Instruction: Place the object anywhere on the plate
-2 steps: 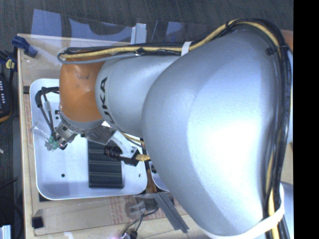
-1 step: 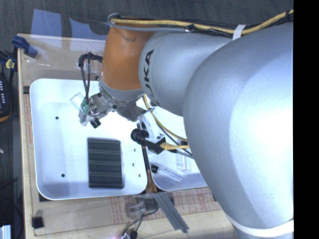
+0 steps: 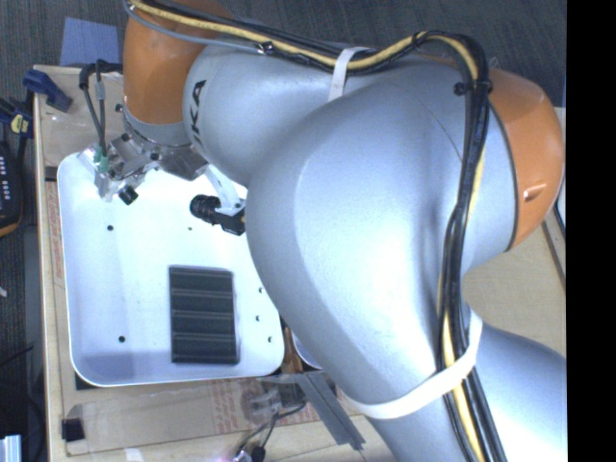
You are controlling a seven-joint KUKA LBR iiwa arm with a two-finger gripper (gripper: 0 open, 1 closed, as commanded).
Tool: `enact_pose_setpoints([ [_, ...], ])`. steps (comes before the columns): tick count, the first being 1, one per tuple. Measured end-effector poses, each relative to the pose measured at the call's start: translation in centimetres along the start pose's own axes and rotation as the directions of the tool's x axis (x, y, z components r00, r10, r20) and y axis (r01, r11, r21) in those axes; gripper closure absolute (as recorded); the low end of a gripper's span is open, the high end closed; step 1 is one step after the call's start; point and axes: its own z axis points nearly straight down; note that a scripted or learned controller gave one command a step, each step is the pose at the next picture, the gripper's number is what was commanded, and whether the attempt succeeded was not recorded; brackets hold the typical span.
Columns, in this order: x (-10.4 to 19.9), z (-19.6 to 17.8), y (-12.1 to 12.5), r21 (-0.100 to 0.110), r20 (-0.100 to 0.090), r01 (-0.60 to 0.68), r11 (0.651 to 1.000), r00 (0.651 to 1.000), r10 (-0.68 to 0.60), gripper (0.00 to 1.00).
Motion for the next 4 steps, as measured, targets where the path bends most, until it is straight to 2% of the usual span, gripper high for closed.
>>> enact_pose_setpoints([
  [1,0.6,7.3,-6.9,-0.001,0.0,0.165,0.986,0.986,-0.165,1.0],
  [2,-2.1,7.1,-12.5,-0.004,-0.003,-0.02,1.0,1.0,0.02,1.0],
  [3,-0.5,6.2,-17.0,0.001,-0.001,-0.401,0.916,0.916,0.401,1.0],
  [4,0.4,6.3,-14.5,0.001,-0.003,-0.876,0.483,0.483,0.876,1.0],
])
